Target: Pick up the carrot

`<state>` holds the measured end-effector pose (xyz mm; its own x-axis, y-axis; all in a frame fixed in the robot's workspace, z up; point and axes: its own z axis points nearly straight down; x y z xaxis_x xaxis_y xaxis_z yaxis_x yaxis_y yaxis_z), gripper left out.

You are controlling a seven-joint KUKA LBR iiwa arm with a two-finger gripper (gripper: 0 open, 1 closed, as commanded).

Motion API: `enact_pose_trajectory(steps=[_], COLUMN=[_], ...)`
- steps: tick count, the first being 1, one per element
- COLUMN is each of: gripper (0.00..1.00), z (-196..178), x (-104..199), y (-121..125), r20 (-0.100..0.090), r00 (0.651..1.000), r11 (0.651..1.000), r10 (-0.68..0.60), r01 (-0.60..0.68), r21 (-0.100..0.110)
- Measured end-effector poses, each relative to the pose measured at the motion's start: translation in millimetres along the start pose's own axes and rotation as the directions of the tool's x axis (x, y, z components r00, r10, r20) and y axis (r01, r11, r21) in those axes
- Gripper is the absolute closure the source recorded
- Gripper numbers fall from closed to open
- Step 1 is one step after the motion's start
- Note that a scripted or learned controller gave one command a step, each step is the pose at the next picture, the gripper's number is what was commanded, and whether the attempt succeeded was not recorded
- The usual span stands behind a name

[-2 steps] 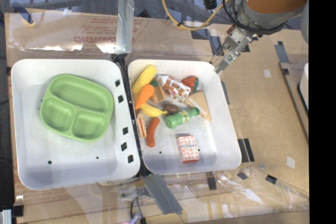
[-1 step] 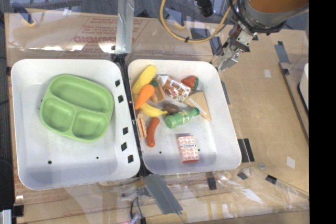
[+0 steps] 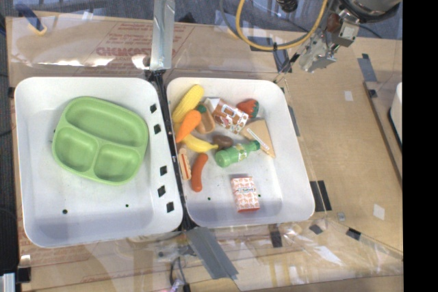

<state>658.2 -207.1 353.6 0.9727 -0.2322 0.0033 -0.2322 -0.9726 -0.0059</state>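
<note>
the claw [image 3: 320, 57], whose opening i cannot tell, should drop lower-left onto the carrot [image 3: 188, 125], avoiding the banana [image 3: 187, 103] beside it.

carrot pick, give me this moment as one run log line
carrot: in right bin, next to corn, untouched | gripper: above bench beyond right bin's far right corner, holding nothing | green plate: left bin

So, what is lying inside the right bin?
The right bin holds a carrot, corn, banana, green bottle, sausage and small boxes; anything beneath them is covered.
</note>
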Motion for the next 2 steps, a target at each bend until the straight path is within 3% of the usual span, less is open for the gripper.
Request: enact_pose_trajectory(steps=[1, 2], gripper=[1.00, 1.00], z=[30, -134], x=[-80, -58], y=[22, 15], r20=[0.006, -0.009], r00=[0.999, 0.999], r11=[0.999, 0.999], r10=[-0.035, -0.038], r01=[0.035, 0.038], r21=[0.001, 0.002])
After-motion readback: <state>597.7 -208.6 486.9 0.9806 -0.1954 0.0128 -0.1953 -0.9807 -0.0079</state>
